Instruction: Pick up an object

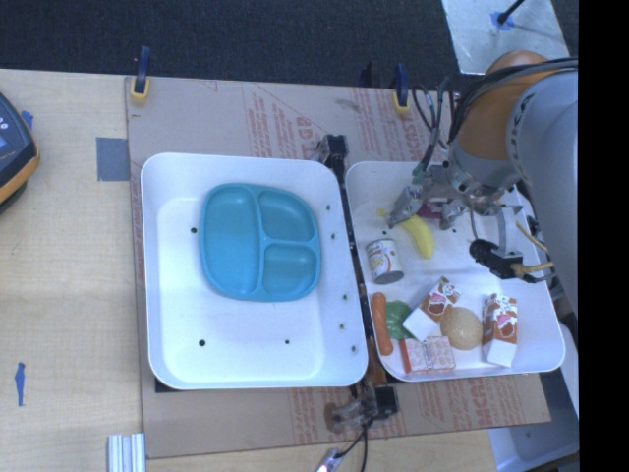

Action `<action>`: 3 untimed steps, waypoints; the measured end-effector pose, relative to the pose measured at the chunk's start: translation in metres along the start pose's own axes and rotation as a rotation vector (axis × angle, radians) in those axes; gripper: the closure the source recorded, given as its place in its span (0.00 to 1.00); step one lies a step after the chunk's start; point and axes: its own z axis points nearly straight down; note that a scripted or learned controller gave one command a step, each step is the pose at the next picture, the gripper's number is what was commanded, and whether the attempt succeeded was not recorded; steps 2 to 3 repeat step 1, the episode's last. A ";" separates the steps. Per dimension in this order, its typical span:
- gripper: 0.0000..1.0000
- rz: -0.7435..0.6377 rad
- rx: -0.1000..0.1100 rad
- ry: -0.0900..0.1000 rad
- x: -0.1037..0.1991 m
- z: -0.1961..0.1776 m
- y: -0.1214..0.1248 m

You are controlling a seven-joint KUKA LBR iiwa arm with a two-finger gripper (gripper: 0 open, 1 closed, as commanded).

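My gripper [417, 210] hangs low over the back of the right bin [546, 362], under the grey arm and its orange band [491, 131]. Just in front of it, touching or nearly touching, lies a yellow banana [422, 237]. A small tin can [384, 261] stands left of the banana. Further forward lie an orange carrot [379, 323], a green item [397, 317], a tan round roll [461, 327] and three small red-and-white cartons [439, 299] [500, 328] [428, 356]. Nothing is visibly lifted off the bin floor.
The left bin [177, 352] holds a blue divided plate [260, 241]. Black cables and a connector [496, 257] trail from the wrist over the right bin's right side. Clamps [140, 75] hold the cardboard underlay at the bench's back.
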 end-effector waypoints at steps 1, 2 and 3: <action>1.00 -0.005 -0.006 -0.002 0.000 -0.011 0.001; 1.00 -0.005 -0.006 -0.002 0.000 -0.011 0.001; 1.00 -0.005 -0.006 -0.002 0.000 -0.011 0.001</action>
